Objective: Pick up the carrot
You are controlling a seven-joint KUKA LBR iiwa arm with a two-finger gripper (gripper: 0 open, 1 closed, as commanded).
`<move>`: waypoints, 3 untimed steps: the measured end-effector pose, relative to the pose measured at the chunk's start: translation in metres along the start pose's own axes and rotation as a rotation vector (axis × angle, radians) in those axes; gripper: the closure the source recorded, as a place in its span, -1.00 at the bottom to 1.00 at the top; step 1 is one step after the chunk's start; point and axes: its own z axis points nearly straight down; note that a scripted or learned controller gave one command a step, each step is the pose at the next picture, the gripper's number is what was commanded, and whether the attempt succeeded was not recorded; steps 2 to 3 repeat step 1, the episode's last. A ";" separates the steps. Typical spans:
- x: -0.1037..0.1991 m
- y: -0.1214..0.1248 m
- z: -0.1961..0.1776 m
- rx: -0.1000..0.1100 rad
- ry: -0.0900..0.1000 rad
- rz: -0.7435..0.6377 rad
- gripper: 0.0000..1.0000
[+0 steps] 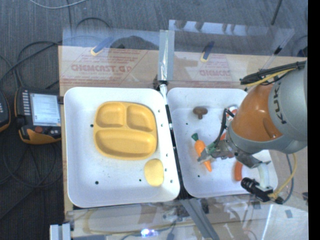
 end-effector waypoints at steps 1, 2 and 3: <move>0.066 0.024 -0.115 0.021 -0.002 0.229 1.00; 0.066 0.024 -0.115 0.021 -0.002 0.229 1.00; 0.066 0.024 -0.115 0.021 -0.002 0.229 1.00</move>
